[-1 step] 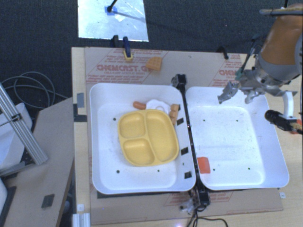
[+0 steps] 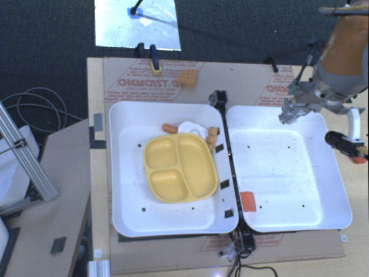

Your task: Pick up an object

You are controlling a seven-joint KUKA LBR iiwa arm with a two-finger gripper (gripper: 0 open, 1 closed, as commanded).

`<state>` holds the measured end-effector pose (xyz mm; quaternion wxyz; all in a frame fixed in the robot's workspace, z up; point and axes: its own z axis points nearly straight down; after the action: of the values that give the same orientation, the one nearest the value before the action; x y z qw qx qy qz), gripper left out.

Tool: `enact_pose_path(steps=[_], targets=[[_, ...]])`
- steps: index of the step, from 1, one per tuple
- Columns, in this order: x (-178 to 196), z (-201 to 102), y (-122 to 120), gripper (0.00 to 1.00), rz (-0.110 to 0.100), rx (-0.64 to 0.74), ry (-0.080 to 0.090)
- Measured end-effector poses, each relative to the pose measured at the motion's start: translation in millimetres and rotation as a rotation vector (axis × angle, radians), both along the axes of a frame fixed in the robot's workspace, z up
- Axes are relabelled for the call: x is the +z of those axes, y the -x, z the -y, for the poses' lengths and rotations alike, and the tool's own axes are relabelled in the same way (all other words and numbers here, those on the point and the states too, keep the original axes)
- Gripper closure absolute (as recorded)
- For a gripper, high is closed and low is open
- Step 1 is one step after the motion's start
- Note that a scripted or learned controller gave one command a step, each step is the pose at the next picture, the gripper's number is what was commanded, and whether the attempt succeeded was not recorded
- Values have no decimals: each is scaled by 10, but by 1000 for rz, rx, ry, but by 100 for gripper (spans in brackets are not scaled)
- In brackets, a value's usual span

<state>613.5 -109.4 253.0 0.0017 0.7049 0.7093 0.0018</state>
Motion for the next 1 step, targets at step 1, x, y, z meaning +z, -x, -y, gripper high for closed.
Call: enact_pose_path(steps=[1], targets=[[610,-4,16,100,3,-1,1]])
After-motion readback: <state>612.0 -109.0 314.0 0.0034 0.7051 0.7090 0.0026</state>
